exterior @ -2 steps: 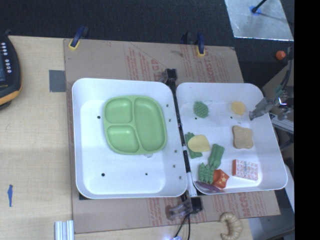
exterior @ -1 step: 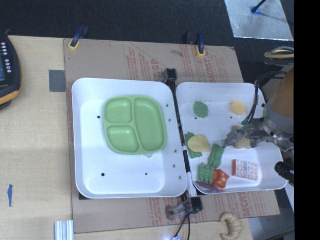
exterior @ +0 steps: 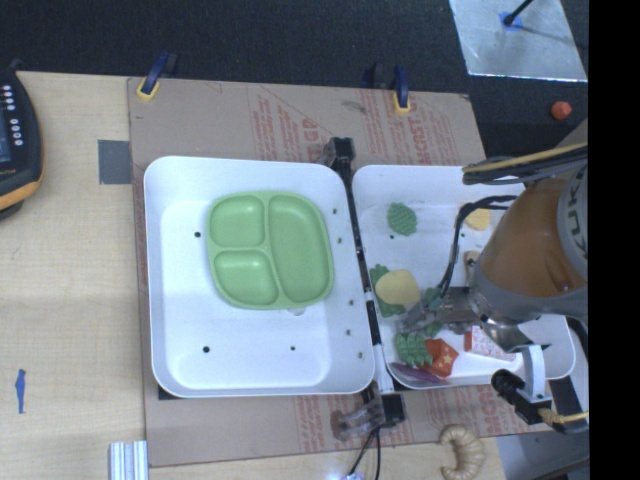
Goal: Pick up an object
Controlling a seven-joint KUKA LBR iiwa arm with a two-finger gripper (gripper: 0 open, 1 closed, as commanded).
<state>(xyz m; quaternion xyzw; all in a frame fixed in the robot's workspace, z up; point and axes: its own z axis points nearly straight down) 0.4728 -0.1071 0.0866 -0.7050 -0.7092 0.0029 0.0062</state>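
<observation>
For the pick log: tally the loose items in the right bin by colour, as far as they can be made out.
Green: 3, a round textured piece, a small leafy piece and a clump beside the gripper
Yellow: 1, a rounded lump
Red: 1, a piece
Purple: 1, a flat piece
Total: 6; the arm may hide others.

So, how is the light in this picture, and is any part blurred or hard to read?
In the camera view the light is even and soft; the left bin is bright white, a little washed out around the green plate. The toys near the gripper look blurry, and the arm hides part of the right bin.
</observation>
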